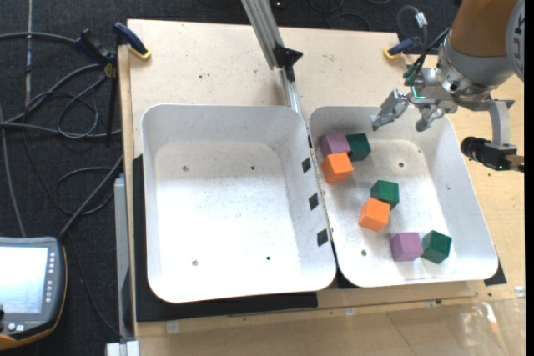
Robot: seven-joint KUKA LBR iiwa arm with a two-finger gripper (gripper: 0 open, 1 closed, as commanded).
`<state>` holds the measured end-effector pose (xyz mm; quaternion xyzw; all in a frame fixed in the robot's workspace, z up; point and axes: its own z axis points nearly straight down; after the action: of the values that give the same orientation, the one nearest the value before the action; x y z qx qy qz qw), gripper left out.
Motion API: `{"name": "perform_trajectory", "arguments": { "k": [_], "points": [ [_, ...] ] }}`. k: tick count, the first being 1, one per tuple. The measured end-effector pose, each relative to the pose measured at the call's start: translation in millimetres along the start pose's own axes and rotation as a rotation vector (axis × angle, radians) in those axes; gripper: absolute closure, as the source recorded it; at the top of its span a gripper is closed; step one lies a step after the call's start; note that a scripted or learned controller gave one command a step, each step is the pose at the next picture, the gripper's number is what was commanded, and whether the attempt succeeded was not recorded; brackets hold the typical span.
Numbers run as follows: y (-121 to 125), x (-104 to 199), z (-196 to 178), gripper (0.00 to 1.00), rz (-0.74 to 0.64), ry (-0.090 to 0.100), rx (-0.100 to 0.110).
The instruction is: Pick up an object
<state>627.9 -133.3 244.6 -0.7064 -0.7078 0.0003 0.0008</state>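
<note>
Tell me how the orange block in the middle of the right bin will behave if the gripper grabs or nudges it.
The orange block looks like a flat-faced cube, so it should slide, not roll. It touches a green block, which a nudge would probably shift too. It appears rigid, so the open gripper could likely pinch it without deforming it.

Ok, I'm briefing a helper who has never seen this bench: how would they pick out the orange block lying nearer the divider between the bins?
Start at the right-hand white bin and go to its upper left corner, beside the left bin. Three blocks cluster there: a purple block, a green block and the orange block. It is the only orange one in that cluster and lies nearest the camera.
</note>
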Motion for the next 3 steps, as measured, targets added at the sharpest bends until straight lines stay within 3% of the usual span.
{"name": "perform_trajectory", "arguments": {
  "k": [2, 3],
  "points": [
    [-8.3, 1.9, 107.2, 0.00, 0.003, 0.000, 0.005],
    [-5.1, 0.2, 129.0, 0.00, 0.003, -0.005, -0.011]
  ]
}}
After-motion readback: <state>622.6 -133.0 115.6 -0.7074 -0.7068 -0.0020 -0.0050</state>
